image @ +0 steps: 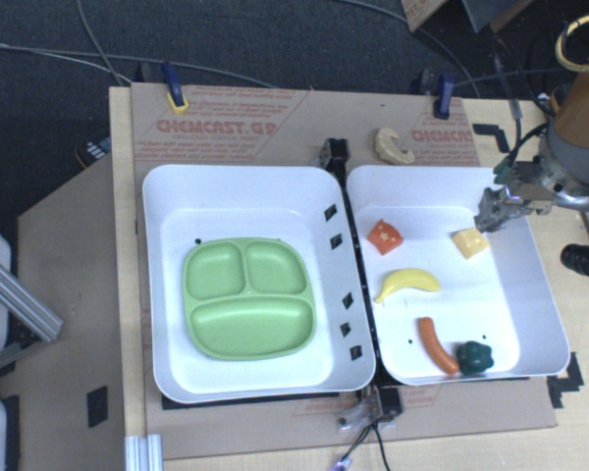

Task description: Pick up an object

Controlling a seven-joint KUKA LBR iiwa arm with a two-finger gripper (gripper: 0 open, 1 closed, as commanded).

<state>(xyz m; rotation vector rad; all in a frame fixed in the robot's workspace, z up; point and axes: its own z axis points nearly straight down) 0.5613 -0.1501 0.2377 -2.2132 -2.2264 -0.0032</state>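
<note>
The gripper [496,207] hangs over the far right part of the right bin [530,292], its tip just beside the pale yellow block [470,242], which lies on the bin floor slightly nearer the camera and to the left of the tip. That block looks like the likeliest target, so the step in hand is most likely the approach before a grasp. To do it well, the gripper should be centred over the block rather than off its upper right corner, lined up so the fingers straddle two flat, opposite faces, then lowered straight down until the tips pass the block's top edge before closing; closing early or off-centre would probably nudge the small block aside or pinch only a corner. The bin wall close on the right leaves little room on that side, so a descent kept clear of it seems wise. As for the fingers, the tip reads as a dark, blurred cluster from this slant, and I cannot tell whether they are spread or closed; nothing shows between them, and the block appears to rest on the bin floor, close to the tip. Other candidates lie well apart: a red cube [385,236], a banana [407,285], a sausage [436,344] and a dark green piece [474,357]. The left bin [167,292] carries a green divided plate [248,298].
</note>
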